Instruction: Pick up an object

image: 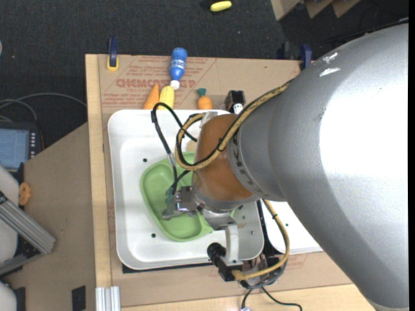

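Observation:
A light green shallow bowl-like object (159,190) lies in the left white bin (126,173), towards its middle and front. My gripper (178,203) reaches down onto the bowl's right part, with its metal tip over the green surface. The arm's orange band and grey body cover the bin's right side and most of the right bin. The gripper's tip is too small and too crowded by cables to read.
Behind the bin on the bench lie a blue-and-white bottle (177,65), a yellow and orange toy (160,97), a small carrot-like toy (204,100) and a black item (234,100). Black cables (163,125) loop over the bin. A yellow object (221,6) lies on the dark floor.

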`<state>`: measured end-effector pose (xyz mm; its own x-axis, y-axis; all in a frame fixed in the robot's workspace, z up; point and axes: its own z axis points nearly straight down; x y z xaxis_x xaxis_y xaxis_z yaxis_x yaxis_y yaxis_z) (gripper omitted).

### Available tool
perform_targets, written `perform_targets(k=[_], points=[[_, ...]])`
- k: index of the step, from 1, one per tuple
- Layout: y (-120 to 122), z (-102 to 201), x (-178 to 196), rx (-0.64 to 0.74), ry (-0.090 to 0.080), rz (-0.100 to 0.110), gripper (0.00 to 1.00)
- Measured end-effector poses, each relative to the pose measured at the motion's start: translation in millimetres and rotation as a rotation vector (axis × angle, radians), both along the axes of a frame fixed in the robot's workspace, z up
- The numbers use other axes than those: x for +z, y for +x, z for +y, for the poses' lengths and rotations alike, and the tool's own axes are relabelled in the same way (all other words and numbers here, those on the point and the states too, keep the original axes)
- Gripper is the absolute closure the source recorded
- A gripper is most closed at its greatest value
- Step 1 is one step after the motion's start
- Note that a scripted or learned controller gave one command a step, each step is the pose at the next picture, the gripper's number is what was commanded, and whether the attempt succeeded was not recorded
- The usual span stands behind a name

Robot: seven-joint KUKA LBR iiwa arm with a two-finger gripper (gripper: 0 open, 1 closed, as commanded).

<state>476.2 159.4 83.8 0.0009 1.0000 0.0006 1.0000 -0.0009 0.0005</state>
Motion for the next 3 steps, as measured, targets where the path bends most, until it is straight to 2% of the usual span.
perform_targets(k=[1, 2, 3], points=[[8.6, -3.2, 17.9, -0.004, -0.003, -0.017, 1.00], [49.1, 37.1, 96.3, 0.005, 0.004, -0.009, 1.00], [3.3, 16.0, 103.4, -0.002, -0.001, 0.007, 1.00]])
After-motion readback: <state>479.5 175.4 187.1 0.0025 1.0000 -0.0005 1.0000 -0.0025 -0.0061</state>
